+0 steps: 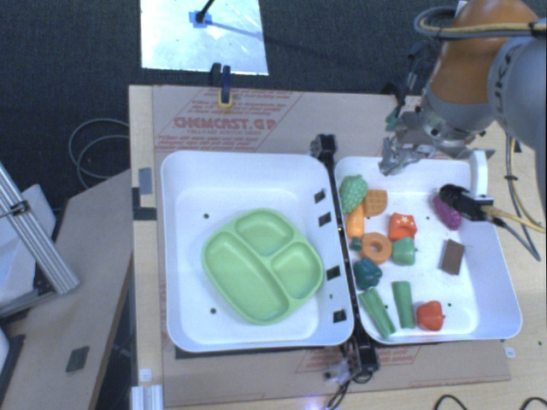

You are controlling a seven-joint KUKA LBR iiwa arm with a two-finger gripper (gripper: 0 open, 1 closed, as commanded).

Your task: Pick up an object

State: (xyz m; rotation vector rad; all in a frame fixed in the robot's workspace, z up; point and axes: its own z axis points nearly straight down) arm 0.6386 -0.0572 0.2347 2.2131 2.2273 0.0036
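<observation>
My gripper [395,162] hangs over the far edge of the right bin [496,267], above its back left part, with the fingers pointing down. Nothing shows between them. Just below it in the bin lie a green leafy vegetable [352,191] and an orange waffle-like piece [374,202]. Further in are an orange carrot [355,225], an orange ring [376,247], a red piece [402,225], a small green piece [403,251], a purple eggplant [446,211], a brown block [451,257], a teal piece [367,273], two green sticks [376,311] [402,303] and a red pepper [430,315].
The left bin [184,186] holds a green divided plate [261,266]. A black divider with clips [332,220] runs between the bins. Cables [513,220] trail over the right bin's far right side. A blue and yellow clamp [224,85] sits on the cardboard behind the bins.
</observation>
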